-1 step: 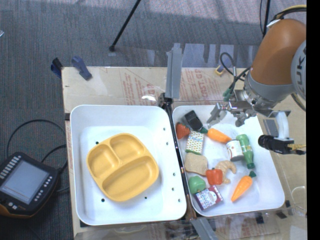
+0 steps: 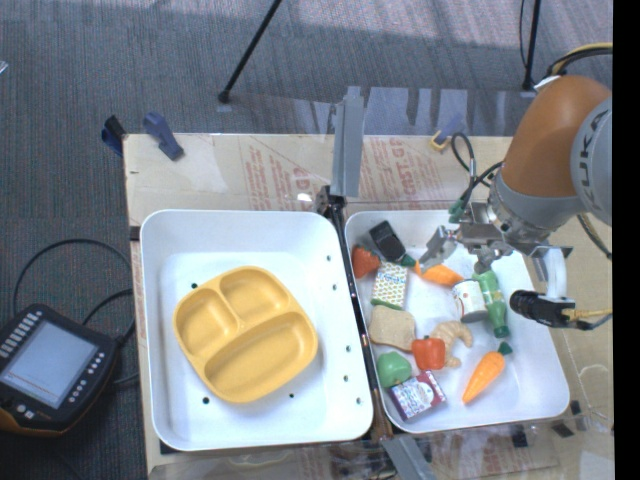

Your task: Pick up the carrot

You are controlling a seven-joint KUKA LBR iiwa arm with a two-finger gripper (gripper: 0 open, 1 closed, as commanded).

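The carrot (image 2: 484, 376) is orange with a green top. It lies slanted in the front right part of the right bin (image 2: 548, 393), apart from the other toys. My gripper (image 2: 460, 260) hovers over the back middle of that bin, well behind the carrot. Its fingers are spread open, with nothing between them. A second, smaller orange wedge (image 2: 441, 275) lies just under the left fingertip (image 2: 435, 249).
The right bin also holds a green bottle (image 2: 493, 303), white can (image 2: 467, 299), red pepper (image 2: 428, 352), bread slice (image 2: 393, 328), checkered packet (image 2: 390, 286), tomato (image 2: 364, 262), black item (image 2: 386, 240) and pink can (image 2: 416, 396). A yellow divided plate (image 2: 245, 333) lies in the left bin (image 2: 165, 268).
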